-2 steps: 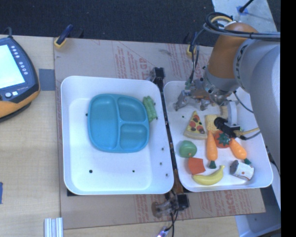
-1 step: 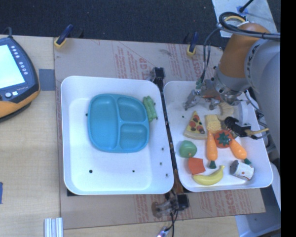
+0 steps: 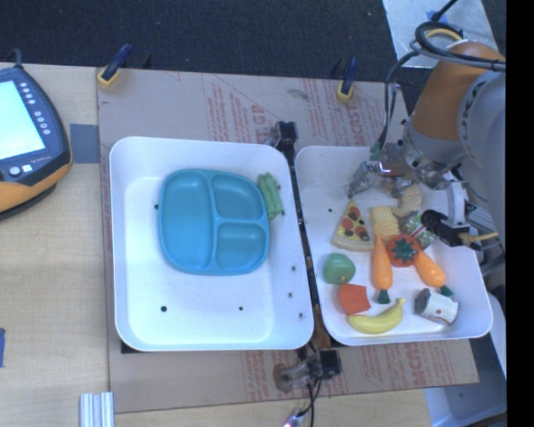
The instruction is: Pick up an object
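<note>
Toys crowd the right bin [image 3: 481, 327], and any one of them would satisfy the task. Take the pizza slice [image 3: 352, 227] as the landmark: a pale cracker-like piece [image 3: 385, 220] lies just to its right, two carrots [image 3: 382, 265] [image 3: 430, 269] and a tomato [image 3: 402, 250] sit below and right of it, and a green ball [image 3: 339, 268], a red block [image 3: 354, 299] and a banana [image 3: 377, 319] lie below it. A small white cup [image 3: 438, 307] rests far to its lower right. The pincer [image 3: 380, 174] hangs just above the pizza slice, near the bin's back wall; its prongs look spread and nothing sits between them. My reading is that the arm is in the approach step, with no grasp made yet. The next move calls for settling over a single toy, probably the pizza slice or cracker, then dropping and closing cleanly. Left of the pizza slice, the other bin [image 3: 138, 314] holds a blue divided plate [image 3: 215, 221] with a green pod [image 3: 271, 195] at its edge.
</note>
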Action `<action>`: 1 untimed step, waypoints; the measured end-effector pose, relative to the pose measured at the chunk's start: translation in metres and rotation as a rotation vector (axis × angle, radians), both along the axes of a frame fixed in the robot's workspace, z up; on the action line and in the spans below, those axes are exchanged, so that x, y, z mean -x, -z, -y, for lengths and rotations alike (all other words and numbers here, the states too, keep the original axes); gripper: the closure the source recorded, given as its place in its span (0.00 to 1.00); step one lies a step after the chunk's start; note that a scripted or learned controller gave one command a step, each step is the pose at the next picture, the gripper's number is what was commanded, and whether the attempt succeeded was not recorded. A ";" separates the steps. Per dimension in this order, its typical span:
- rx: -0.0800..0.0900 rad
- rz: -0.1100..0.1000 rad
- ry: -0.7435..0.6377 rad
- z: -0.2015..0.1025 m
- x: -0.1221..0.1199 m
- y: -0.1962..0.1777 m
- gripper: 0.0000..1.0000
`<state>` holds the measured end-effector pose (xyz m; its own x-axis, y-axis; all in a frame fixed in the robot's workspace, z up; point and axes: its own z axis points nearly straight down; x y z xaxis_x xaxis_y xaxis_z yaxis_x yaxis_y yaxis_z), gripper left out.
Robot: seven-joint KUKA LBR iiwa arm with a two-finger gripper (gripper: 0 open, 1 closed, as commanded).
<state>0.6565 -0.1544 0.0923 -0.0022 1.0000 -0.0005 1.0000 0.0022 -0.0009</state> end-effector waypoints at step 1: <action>0.000 -0.005 -0.003 -0.055 0.002 0.001 0.00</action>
<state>0.6547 -0.0989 0.0918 -0.0057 1.0000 -0.0007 1.0000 0.0057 -0.0056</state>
